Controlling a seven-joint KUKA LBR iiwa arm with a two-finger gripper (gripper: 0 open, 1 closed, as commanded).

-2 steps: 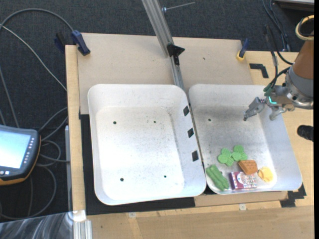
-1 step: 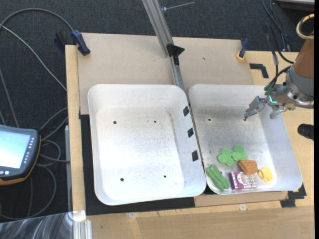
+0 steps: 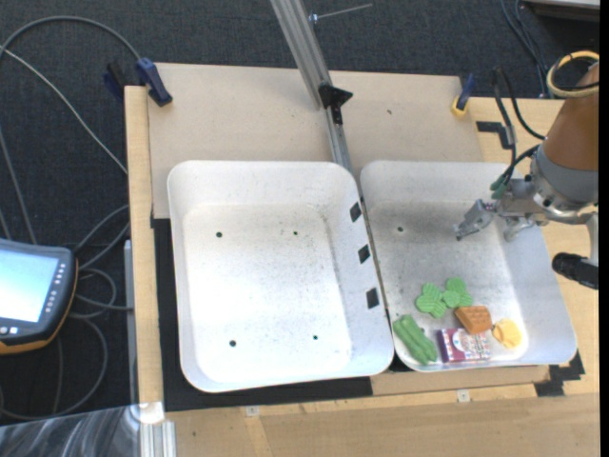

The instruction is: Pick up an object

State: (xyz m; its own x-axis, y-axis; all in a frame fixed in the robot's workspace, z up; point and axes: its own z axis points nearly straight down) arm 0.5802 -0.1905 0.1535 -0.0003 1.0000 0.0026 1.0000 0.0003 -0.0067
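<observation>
small toys – green leafy piece (image 3: 444, 297), orange block (image 3: 474, 318), yellow piece (image 3: 507, 332) – cluster in the right bin's (image 3: 419, 198) near corner, look light and rigid, best pinched across their narrow sides – jaws hover above them, can't tell open or closed.

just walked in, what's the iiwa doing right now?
The gripper is over the upper part of the right bin, with nothing visible between its fingers. The objects sit clustered in that bin's near corner: green leafy piece, green pod, orange block, yellow piece and a purple packet. No pick yet.
</observation>
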